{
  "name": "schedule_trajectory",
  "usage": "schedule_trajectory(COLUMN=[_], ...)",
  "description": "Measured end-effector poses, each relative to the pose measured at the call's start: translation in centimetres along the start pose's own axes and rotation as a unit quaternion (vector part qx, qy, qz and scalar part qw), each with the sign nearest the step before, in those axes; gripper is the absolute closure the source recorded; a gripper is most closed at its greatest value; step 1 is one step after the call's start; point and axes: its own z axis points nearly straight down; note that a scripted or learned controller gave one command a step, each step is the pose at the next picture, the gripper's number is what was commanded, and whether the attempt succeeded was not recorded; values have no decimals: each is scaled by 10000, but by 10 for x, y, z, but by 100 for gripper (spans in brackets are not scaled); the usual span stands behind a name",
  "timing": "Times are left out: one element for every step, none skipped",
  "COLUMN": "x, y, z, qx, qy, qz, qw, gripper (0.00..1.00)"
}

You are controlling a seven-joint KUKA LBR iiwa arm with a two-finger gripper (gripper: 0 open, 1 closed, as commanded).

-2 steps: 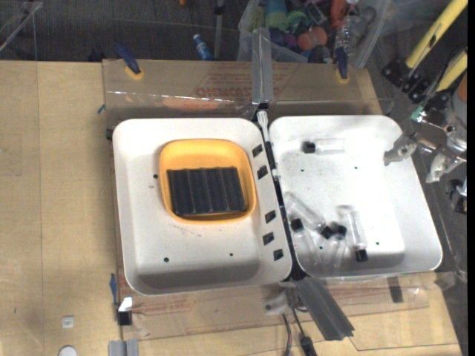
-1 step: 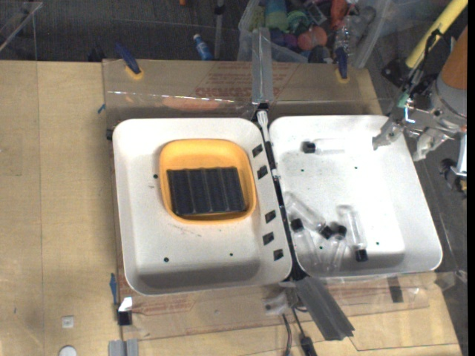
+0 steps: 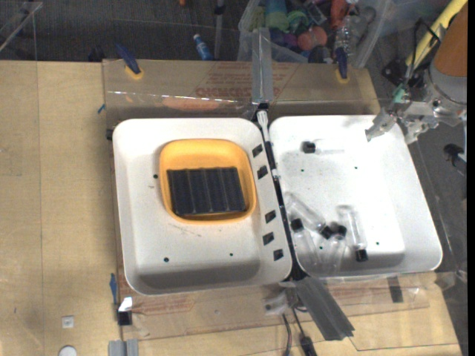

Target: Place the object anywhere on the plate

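Gripper (image 3: 386,124) sits at the upper right corner of the right bin (image 3: 415,199), arm coming in from the right. It's small and side-on at this angle, so can't tell how the hand is set, and nothing visible in it.

Plate (image 3: 172,158) is the yellow-orange one in the left bin (image 3: 133,199), roughly centred. A dark ribbed slab (image 3: 206,191) lies flat on it and covers most of the well, so free landing area is mainly the rim and the strip above the slab.

Candidates for the object are all in the right bin: a cluster of clear plastic pieces with black caps (image 3: 330,232) near the lower left, close to the divider (image 3: 271,191), plus one small dark item (image 3: 309,147) alone near the top, well apart from the cluster. Can't tell which is the target.

Judgement: pick not yet made, task at the start. The cluster is tangled and transparent, so likely a slippy, ambiguous grasp; the lone item is nearer the gripper and cleaner to approach. The transfer has to clear the raised divider
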Motion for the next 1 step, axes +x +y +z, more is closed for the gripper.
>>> schedule_trajectory(x=[-4], y=[0], z=[-3], qx=[6], qy=[7], qz=[-1319], qw=[9913], gripper=[0])
